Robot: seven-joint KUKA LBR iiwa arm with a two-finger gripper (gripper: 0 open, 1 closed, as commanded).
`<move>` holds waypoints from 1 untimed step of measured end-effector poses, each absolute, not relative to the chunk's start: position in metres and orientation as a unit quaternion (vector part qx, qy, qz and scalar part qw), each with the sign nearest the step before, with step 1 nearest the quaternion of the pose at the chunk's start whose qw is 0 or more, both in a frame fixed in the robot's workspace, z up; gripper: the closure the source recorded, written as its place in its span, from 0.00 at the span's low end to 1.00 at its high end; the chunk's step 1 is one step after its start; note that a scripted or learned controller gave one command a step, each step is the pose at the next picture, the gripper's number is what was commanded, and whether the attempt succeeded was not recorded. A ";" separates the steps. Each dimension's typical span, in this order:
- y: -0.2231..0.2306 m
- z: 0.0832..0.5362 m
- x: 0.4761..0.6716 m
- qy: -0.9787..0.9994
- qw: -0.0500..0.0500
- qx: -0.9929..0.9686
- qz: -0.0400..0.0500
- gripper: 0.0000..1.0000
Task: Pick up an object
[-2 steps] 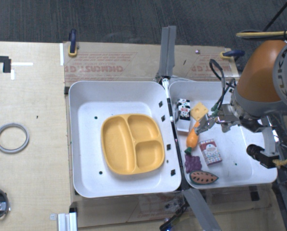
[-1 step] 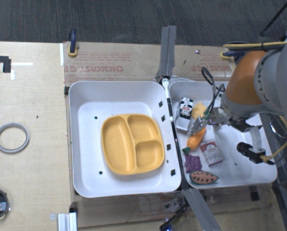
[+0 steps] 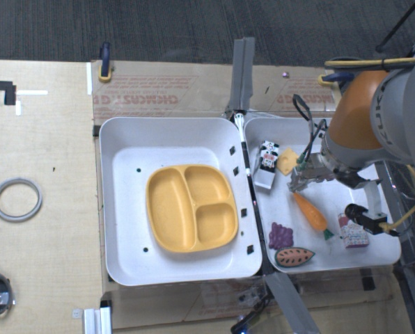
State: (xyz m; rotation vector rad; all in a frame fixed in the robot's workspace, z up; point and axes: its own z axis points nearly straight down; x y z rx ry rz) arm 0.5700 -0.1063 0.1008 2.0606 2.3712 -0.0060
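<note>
Whether the gripper (image 3: 299, 182) is open or closed cannot be told; it hangs low in the right bin (image 3: 381, 256), just above the carrot (image 3: 310, 211), beside the yellow cheese wedge (image 3: 287, 162) and milk carton (image 3: 266, 165).

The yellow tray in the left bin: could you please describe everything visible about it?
The tray is a yellow, smooth, plastic-looking dish with rounded corners and three compartments: one long section on its left and two smaller ones on its right, divided by raised ridges. Nothing lies in any of them. It lies flat and upright, slightly rotated, near the middle of the left bin, resting on the floor and apart from the walls.
</note>
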 end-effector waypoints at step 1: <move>-0.106 0.101 0.570 0.755 0.000 0.656 -0.002 0.00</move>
